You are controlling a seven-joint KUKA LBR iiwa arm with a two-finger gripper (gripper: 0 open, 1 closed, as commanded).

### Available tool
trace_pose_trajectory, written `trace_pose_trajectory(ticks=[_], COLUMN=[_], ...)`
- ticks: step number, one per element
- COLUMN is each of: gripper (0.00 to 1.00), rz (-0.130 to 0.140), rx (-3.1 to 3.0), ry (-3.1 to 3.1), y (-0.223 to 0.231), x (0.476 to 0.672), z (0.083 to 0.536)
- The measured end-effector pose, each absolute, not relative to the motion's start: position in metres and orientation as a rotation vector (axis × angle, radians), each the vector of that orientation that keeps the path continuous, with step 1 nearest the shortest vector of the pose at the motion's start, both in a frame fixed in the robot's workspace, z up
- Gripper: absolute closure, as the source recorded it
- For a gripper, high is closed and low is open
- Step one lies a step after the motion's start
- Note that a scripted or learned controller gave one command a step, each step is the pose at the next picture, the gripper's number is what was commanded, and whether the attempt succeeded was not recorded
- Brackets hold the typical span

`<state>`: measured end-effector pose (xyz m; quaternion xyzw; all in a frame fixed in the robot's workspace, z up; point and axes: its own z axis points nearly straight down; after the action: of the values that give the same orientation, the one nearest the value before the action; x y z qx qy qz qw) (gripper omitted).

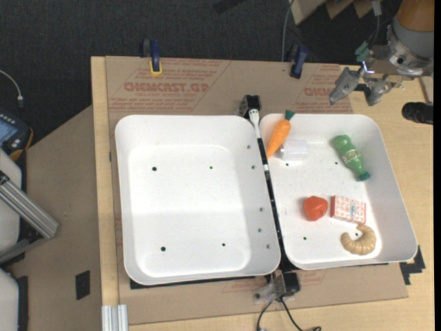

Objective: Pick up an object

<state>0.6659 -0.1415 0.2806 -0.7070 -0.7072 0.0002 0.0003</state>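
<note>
While the arm is reaching in from the right, the gripper (360, 88) is hanging above the bench's brown board, just past the far rim of the right bin (393, 185). Its two fingers (342, 88) are standing well apart, wide open, with nothing between them and nothing touching them.

Every object is lying in the right bin. An orange carrot (279, 135) with a green top is resting against the bin's far left corner, beside the divider. Just to its right a small clear plastic piece (295, 150) is lying on the white floor. A green bottle (350, 156) is lying tilted near the far right side, nearest of all to the open tool yet apart from it. Nearer the front, a red rounded object (315, 208) is sitting just beside a small patterned box (349, 210), and a tan curved pastry-like piece (360, 241) is lying in front of the box.

The left bin (131, 185) is sitting alongside, the two rims touching.
</note>
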Motion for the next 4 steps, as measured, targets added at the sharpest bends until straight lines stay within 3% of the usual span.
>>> trace_pose_trajectory(ticks=[1,2,3,4], gripper=[0.0,0.0,1.0,1.0], rz=[-0.007,-0.013,-0.002,0.012], rx=[-2.237,-2.24,-2.227,-2.209], ry=[-2.223,-2.231,-2.228,-2.211], y=[-0.176,-0.192,-0.19,-0.153], x=[0.582,0.521,0.525,0.499], z=[0.393,0.524,0.525,0.375])
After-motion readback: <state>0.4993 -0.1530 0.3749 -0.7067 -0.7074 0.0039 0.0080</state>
